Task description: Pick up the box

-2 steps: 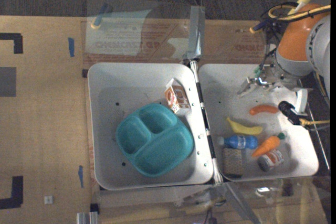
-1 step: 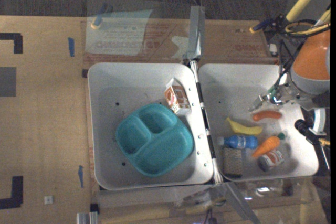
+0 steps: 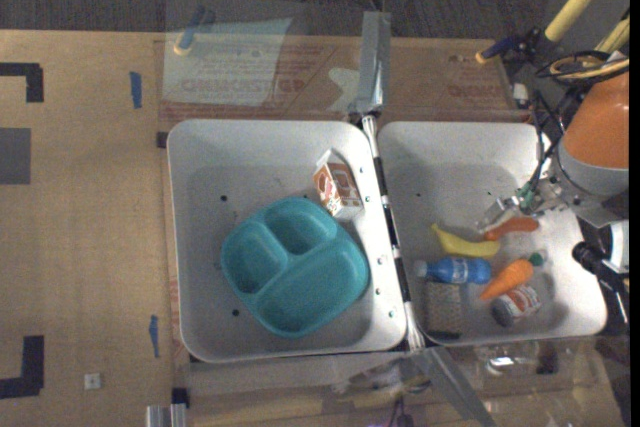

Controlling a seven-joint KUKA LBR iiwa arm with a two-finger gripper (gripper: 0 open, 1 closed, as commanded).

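The box (image 3: 338, 185) is a small red-and-white carton standing tilted in the left bin (image 3: 190, 215), near that bin's back right corner and touching the rim of a teal divided plate (image 3: 295, 265). My gripper (image 3: 505, 211) hangs over the right bin (image 3: 420, 155), far to the right of the box. It sits just above a small orange-red item (image 3: 512, 227). Nothing shows held in it.
In the right bin lie a yellow banana (image 3: 462, 241), a blue-capped bottle (image 3: 455, 270), a carrot (image 3: 510, 277) and a can (image 3: 516, 305). A metal divider (image 3: 385, 215) separates the bins. The grey arm with its orange band (image 3: 600, 130) fills the right side.
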